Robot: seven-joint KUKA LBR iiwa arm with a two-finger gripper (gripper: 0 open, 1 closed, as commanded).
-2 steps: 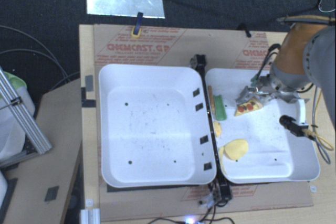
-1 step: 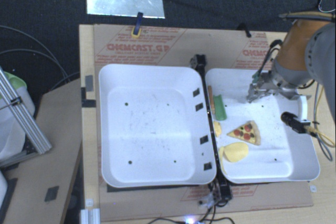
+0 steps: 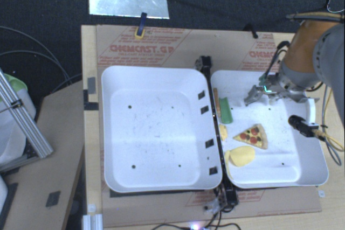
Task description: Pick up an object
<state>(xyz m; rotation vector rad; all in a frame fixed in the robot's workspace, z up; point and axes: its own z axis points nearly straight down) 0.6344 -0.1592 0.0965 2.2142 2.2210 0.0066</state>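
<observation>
The right bin [image 3: 310, 169] holds a few small items. A green block [image 3: 225, 109] lies by its left wall, and a pizza slice toy [image 3: 252, 136] rests near the middle. A pale yellow lump [image 3: 242, 156] sits toward the front, with a small yellow piece [image 3: 223, 133] against the left wall. My gripper [image 3: 256, 95] hangs over the far part of this bin, to the right of the green block and above the pizza slice in the view. Nothing is seen held in it.
The left bin [image 3: 116, 83] stands beside the right one, with a black divider and clips [image 3: 207, 110] between them. A thin wooden stick [image 3: 215, 98] lies along the right bin's left wall. Cables and a black fitting [image 3: 302, 125] hang at the right bin's right side.
</observation>
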